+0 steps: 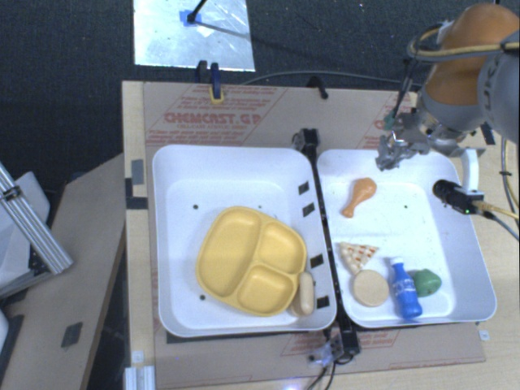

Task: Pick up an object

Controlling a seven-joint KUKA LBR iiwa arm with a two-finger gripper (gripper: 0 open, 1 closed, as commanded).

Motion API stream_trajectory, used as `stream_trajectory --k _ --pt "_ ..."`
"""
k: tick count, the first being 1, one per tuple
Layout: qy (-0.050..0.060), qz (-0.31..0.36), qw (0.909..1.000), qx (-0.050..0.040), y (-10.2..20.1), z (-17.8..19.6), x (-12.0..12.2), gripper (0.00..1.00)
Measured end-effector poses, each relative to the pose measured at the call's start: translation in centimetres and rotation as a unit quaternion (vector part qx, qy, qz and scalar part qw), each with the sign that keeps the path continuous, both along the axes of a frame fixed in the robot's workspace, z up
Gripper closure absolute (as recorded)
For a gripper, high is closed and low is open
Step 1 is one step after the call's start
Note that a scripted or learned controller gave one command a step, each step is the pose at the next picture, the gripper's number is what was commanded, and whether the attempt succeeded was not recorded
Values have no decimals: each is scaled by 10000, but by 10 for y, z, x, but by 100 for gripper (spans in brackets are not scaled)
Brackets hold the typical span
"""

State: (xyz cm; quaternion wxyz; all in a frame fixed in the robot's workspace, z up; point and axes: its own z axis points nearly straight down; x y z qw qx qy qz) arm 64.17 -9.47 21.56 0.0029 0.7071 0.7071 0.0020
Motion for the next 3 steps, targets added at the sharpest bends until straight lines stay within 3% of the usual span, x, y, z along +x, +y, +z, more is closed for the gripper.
stream_trajectory --k 1,3 --pt "-3 19 10000 1 0 46 2 100" --pt "43 41 10000 13 87 23 -40 100"
